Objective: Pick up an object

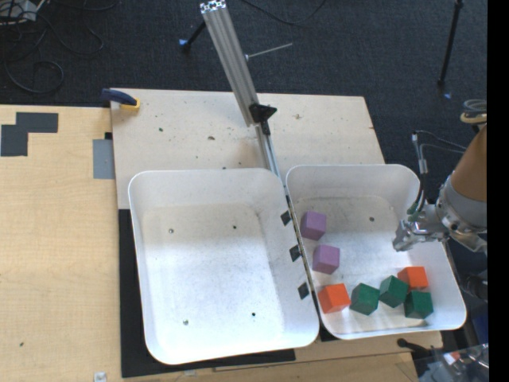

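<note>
The right bin (pixel 350 180) holds several small blocks. Two purple cubes (pixel 313 224) (pixel 326 258) lie near its left wall. An orange block (pixel 334 297) sits at the front left, and three green blocks (pixel 365 298) (pixel 393 290) (pixel 419 303) cluster along the front with another orange block (pixel 413 276) behind them. My gripper (pixel 406 237) hangs over the right side of this bin, just above and behind the far orange block, apart from all blocks. Nothing shows between its fingers.
The left bin (pixel 159 189) stands beside the right one, split from it by a shared wall with black clips (pixel 291 251). A slanted aluminium pole (pixel 235 62) rises behind the bins. A blue-yellow clamp (pixel 121 98) sits at the bench's far left corner.
</note>
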